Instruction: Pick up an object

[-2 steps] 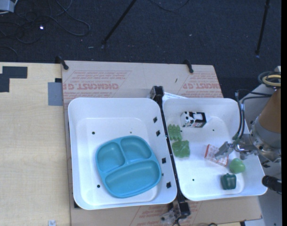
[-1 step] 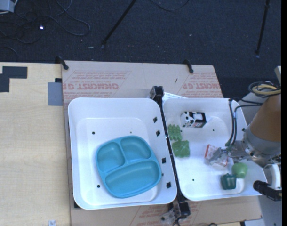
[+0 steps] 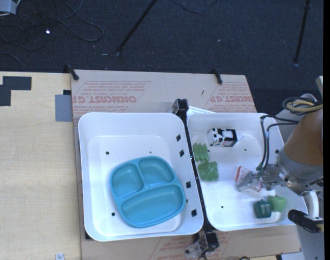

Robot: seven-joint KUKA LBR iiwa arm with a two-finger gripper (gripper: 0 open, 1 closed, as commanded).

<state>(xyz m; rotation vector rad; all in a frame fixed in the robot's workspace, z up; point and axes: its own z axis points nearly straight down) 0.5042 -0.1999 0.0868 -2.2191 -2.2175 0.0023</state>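
Pincer [image 3: 250, 183] hangs over right bin [image 3: 230, 221], bench [image 3: 30, 188] on dark floor [image 3: 208, 31].

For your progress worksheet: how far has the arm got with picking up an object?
Done: the tool is down in the right bin, beside a small red-and-white item. In hand: nothing visibly lifted. Left: grasping and raising something; the green pieces and black-and-white object lie untouched.
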